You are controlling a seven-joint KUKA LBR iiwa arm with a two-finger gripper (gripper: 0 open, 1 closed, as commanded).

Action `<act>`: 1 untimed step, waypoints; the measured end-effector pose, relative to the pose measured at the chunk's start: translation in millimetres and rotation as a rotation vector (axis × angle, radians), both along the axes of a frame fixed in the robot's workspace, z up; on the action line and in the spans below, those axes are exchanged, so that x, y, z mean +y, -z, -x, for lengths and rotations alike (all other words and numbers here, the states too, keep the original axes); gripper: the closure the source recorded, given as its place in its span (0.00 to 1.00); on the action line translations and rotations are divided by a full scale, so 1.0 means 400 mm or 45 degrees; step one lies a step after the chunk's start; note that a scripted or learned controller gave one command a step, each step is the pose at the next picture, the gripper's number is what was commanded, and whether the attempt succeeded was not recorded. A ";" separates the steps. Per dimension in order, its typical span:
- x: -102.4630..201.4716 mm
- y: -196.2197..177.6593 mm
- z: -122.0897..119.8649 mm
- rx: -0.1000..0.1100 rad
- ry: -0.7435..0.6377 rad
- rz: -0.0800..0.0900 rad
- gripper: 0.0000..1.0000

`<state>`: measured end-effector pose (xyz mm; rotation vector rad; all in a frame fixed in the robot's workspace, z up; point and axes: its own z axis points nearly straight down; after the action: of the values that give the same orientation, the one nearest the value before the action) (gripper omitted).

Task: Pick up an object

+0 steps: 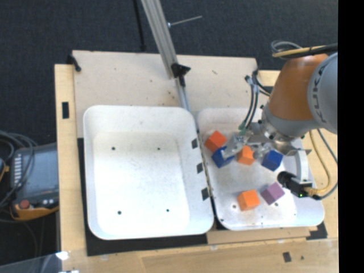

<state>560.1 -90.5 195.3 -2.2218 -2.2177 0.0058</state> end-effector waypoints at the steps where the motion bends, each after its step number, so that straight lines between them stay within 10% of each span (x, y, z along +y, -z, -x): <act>1: -0.016 0.109 0.009 0.000 0.000 0.000 0.00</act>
<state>556.6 -96.8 151.7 -2.2221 -2.2176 0.0055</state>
